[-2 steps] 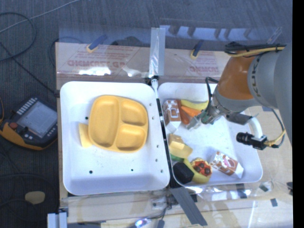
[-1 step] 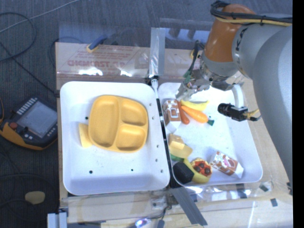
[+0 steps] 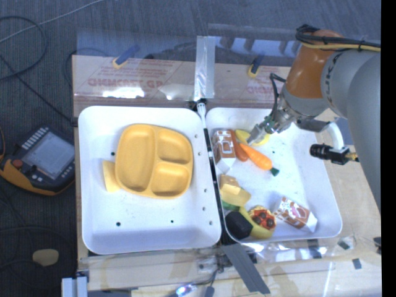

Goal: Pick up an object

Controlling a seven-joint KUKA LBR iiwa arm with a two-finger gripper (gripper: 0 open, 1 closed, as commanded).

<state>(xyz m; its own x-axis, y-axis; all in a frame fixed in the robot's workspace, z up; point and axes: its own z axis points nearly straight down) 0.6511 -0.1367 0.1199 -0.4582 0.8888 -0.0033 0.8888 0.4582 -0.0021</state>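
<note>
Black object (image 3: 237,225) frontmost; packet (image 3: 293,213) label unreadable; fingers' (image 3: 258,134) state can't be told.

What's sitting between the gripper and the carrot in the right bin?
Nothing visible. The gripper hangs at the carrot's upper end, beside a yellow piece. The carrot lies free on the right bin floor, with a brown packet close on its left.

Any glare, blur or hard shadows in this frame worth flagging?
Camera view: glare on the clear sheet behind the bins; gripper slightly soft, so its fingers are unclear; yellow tray and carrot evenly lit with faint shadows; overall low resolution.
</note>
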